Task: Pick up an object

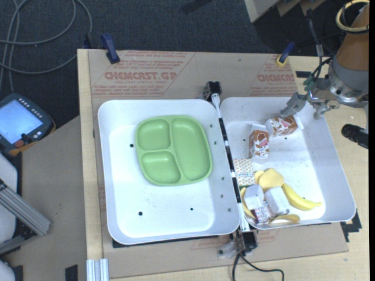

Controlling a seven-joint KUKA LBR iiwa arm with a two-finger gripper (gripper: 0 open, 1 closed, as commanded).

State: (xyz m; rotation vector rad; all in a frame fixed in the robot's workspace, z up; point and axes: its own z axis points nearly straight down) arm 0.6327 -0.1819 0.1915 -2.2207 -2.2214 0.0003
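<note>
- I see the gripper [306, 105] at the upper right of the frame, over the far right corner of the right bin [334, 174], with the arm [351, 63] reaching in from the right edge.
- Its two fingers [291, 106] are spread apart, and I see nothing between them.
- The nearest item is a small brown-and-white packet [282, 125] just below and left of the gripper; I can't tell whether a fingertip touches it.
- A second brown wrapped snack [259, 144] stands just left of that packet, toward the bin's middle.
- Lower in the right bin I see a heap: a patterned sachet [244, 170] by the divider, a yellow round piece [270, 179], a banana [300, 199] toward the lower right, and small white boxes [265, 204] beside it.
- The left bin [117, 157] holds a green divided tray [174, 150], lying flat in its upper centre.
- Both bins rest on a cardboard sheet [140, 72] with red print, clipped by a blue clamp [109, 47] at the upper left.
</note>
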